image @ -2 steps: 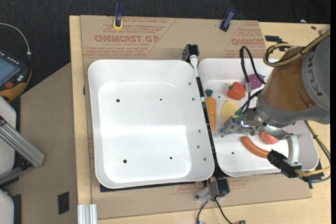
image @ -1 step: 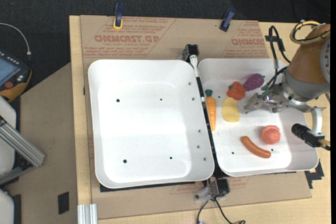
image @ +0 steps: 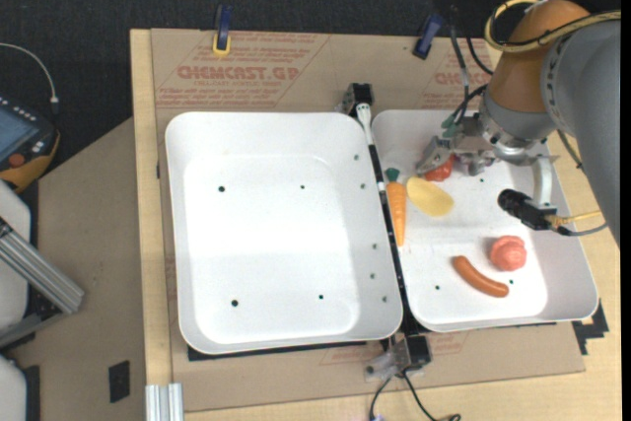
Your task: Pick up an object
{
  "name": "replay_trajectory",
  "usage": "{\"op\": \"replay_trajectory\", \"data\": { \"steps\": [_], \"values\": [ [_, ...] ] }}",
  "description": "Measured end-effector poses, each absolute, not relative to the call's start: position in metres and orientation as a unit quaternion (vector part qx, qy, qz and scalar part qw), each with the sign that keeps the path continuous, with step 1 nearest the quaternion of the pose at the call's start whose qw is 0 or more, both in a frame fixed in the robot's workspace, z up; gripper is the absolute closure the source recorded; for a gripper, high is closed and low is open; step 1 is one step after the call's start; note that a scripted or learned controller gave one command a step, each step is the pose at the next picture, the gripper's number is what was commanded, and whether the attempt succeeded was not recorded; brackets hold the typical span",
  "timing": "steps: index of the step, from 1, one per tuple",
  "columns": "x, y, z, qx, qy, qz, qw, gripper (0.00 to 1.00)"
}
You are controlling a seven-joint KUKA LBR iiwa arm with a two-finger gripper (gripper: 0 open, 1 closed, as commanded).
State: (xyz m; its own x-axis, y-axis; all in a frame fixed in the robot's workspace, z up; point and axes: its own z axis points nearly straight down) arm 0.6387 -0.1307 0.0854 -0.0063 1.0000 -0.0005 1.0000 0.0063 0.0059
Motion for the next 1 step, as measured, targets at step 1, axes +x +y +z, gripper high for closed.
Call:
{"op": "replay_trajectory", "data": {
  "steps": [1],
  "values": [
    [0.5511,-0.1116,0.0862,0.708,0.706,-0.0001,-0.001,0.00]
  ]
}}
